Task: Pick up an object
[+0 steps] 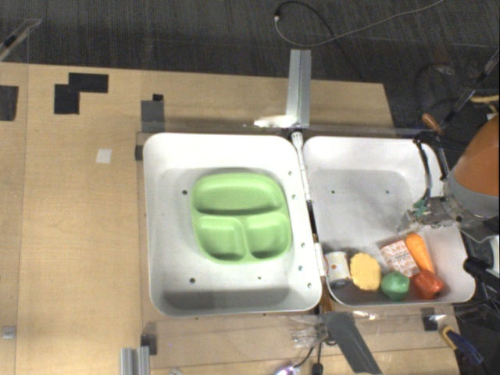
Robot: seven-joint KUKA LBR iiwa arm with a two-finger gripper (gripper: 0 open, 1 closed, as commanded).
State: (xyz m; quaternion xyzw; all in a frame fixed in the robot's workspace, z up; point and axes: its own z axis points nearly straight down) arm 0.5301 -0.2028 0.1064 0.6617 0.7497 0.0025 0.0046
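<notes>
The surface (70,233), of pale wood, is seen from above at a slant, with dark floor beyond its far edge. Two shallow white bins are set on it side by side, their inner rims touching. The left bin (168,209) carries a green tray (238,213) with three compartments, one long one at the far side and two smaller ones nearer the camera; it lies near the bin's middle. The right bin (359,170) is bare over its far half, and its objects are gathered along the near wall.

The arm (478,174) is seen at the right edge, its orange band above the bin's right rim. The pincer (428,209) is placed low over the right part of the right bin, just beyond the carrot; whether it is wide or narrow cannot be told, and nothing is seen held.

The objects in the near row, from left to right: a small can (337,266) with a white and red label, upright at the near left corner; a yellow piece (365,272) touching it; a green piece (395,285); a red piece (427,285). Behind these a white and red packet (396,254) is laid flat, and a carrot (419,251) lies beside it, tilted toward the red piece.
</notes>
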